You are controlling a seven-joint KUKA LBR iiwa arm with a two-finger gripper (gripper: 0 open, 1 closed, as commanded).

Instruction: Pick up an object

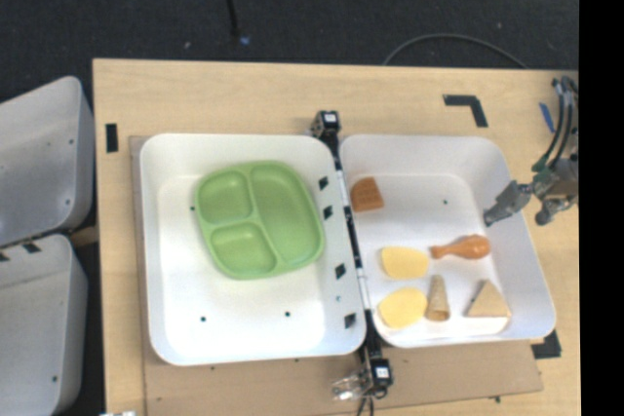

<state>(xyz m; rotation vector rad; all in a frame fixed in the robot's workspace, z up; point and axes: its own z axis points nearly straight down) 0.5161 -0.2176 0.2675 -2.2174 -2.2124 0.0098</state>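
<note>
Scene: a wooden bench [292,97] seen from above, bearing two shallow white bins side by side.
Left bin [161,307]: holds a green divided plate [258,219] with three compartments, lying flat and nothing on it.
Right bin [512,287]: holds six small food-like pieces.
Pieces: a brown block [367,196] near the inner wall; an orange drumstick shape [462,248] toward the middle; a yellow oval [404,261] just left of it; a second yellow piece [402,307] below that; a tan cone [438,297] just beside the second yellow piece; a pale wedge [487,301] near the bin's lower right corner.
Gripper [534,201]: at the right edge of the view, over the right bin's outer rim, close above the drumstick's side of the bin. It has hold of nothing. One dark finger [507,203] points toward the bin; how far the claw is open cannot be told from this angle.
Step in hand: judged to be the approach, before any grasp.
Doing it well: the drumstick looks the nearest target and lies apart from its neighbours on most sides. Closing across its narrow handle end would likely be surer than across the round end.
Risk: the yellow oval nearly touches the handle tip, so a finger may nudge it.
</note>
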